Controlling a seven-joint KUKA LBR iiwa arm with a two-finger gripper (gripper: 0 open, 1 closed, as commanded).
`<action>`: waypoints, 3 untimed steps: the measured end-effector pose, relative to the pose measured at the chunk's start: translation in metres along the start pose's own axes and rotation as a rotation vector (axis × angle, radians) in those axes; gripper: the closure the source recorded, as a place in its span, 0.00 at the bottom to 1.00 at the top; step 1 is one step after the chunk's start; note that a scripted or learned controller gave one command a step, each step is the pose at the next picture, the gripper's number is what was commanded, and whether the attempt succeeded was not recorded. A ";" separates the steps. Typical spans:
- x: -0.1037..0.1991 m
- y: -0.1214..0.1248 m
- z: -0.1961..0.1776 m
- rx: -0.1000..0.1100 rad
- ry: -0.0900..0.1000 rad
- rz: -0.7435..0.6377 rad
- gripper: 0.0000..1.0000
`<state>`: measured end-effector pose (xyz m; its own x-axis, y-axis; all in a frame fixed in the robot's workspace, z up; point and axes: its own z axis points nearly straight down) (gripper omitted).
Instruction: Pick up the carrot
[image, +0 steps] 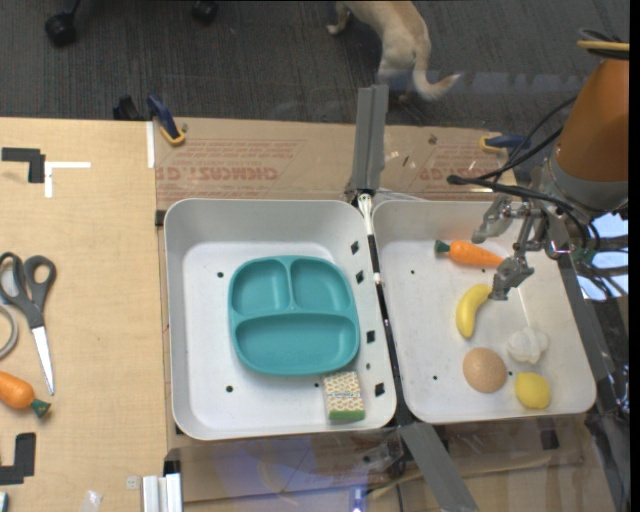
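Carrot (470, 254) tip — behind hand (510, 250)

Glossy white plastic bins (190, 330)

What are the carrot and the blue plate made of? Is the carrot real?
The carrot in the right bin looks like toy plastic, not a real one: its orange is even and smooth, with a neat green tip. I can't be sure from here. The teal plate in the left bin seems to be moulded plastic with a soft matte look, since its three sections have rounded, one-piece edges.
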<state>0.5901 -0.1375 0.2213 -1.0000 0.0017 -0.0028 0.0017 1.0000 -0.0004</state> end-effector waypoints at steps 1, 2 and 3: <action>-0.017 -0.003 0.128 0.000 -0.002 -0.076 0.00; -0.066 -0.028 0.128 -0.004 0.013 -0.117 0.00; -0.070 -0.048 0.126 -0.032 0.036 0.202 0.00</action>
<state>0.6603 -0.1853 0.0954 -0.9787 0.2020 0.0366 0.2031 0.9788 0.0281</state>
